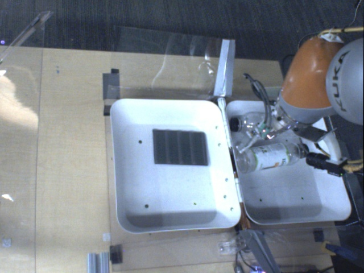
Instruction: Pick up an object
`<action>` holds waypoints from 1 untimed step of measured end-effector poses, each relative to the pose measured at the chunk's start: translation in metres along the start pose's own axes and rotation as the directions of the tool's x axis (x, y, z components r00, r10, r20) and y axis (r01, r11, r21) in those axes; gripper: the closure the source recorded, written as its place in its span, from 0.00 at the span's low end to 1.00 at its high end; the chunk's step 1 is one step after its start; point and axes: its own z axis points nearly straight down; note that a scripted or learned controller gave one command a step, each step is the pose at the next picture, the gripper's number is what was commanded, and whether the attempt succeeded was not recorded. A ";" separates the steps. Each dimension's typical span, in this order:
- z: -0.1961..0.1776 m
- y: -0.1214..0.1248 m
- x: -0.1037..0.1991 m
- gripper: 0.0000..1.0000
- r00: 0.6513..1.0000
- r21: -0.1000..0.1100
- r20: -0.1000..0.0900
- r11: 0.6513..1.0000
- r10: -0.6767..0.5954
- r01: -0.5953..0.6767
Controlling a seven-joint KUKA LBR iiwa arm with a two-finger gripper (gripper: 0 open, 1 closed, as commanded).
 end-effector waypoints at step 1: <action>0.096 -0.012 -0.047 0.00 1.000 -0.006 0.004 1.000 0.006 -0.006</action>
